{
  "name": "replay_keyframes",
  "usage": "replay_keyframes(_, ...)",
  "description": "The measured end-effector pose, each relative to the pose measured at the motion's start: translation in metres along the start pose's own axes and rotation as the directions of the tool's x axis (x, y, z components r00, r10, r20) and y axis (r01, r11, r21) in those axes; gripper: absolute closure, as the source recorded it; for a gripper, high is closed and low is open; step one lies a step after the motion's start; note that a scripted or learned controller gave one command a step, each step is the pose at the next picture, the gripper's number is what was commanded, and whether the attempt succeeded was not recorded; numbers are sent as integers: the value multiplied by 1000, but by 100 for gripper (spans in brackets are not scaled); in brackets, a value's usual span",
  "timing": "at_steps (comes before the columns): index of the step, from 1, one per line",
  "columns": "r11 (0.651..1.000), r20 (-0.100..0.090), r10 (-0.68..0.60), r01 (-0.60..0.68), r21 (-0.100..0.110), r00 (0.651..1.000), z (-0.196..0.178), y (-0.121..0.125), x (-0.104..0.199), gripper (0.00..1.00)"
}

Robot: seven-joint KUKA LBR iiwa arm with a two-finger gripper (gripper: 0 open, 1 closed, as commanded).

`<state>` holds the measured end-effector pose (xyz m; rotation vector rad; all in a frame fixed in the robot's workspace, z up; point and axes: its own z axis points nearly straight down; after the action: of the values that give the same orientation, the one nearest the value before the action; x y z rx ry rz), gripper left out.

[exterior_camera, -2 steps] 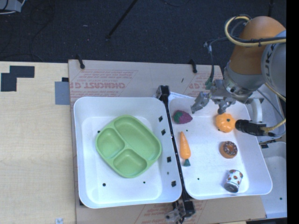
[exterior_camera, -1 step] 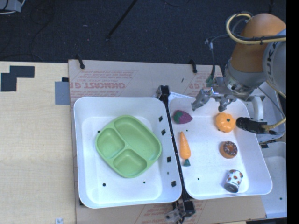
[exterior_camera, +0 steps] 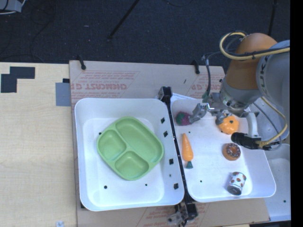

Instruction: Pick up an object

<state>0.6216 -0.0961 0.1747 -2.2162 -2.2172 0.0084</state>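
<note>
Robot gripper [exterior_camera: 198,111] reached into the right bin [exterior_camera: 265,186], beside a small purple-and-green object [exterior_camera: 183,118].
Its 2 fingers looked slightly apart, gripping nothing; the object's shape was hard to make out. A carrot [exterior_camera: 187,149] lay just below.

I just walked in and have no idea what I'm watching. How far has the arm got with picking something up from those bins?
Nothing looks lifted yet. The gripper sits low in the right bin, right beside a small purple and green toy; whether it has hold of it I can't tell. The carrot, orange pumpkin, donut and small cup all lie in that bin, so the grasp and lift are left.
</note>
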Motion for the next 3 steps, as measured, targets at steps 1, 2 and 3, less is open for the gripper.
replay_keyframes(1, 1000, 0, 0, 0, -1, 1000, 64, 0, 1, 0)
replay_keyframes(2, 1000, 0, 1, -1, -3, 1000, 89, 0, 2, 0)
replay_keyframes(3, 1000, 0, 5, -5, -3, 1000, 78, 0, 2, 100)
